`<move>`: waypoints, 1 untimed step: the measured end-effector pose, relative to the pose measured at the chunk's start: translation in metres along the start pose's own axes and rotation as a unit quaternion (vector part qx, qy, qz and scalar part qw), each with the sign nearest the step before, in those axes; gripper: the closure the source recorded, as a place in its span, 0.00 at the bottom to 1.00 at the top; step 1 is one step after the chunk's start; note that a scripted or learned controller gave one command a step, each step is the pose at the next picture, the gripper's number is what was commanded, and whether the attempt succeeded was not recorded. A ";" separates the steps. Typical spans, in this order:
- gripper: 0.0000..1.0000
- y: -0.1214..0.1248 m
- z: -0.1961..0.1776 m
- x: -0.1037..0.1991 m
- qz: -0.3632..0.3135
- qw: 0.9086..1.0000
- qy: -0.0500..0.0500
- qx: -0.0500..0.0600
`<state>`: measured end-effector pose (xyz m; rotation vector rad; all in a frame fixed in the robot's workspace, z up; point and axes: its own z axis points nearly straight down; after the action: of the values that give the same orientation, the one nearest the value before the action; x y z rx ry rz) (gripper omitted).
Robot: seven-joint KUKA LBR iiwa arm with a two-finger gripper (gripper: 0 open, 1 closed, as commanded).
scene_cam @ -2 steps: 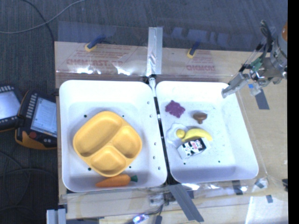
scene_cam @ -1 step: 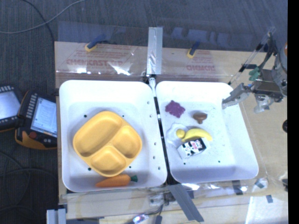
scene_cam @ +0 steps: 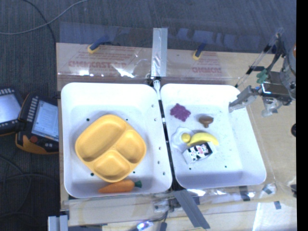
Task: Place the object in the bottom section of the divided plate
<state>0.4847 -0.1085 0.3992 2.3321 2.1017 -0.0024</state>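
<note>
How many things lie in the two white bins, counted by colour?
Yellow: 2, divided plate, banana
Orange: 1, carrot
Purple: 1, grapes
Brown: 1, mushroom
White: 1, fried egg
Black-and-white: 1, small carton
Total: 7

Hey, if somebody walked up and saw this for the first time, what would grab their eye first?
Most likely the big yellow divided plate in the middle of the left bin, with an orange carrot lying just below it. Next, the cluster of toy food in the right bin: a banana, purple grapes, a brown mushroom and a black-and-white carton. The gripper hangs over that bin's upper right corner.
</note>
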 end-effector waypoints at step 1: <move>0.00 -0.004 -0.022 0.040 0.187 0.982 0.000 -0.001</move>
<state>0.4851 -0.0679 0.4207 2.6837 1.6265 -0.0011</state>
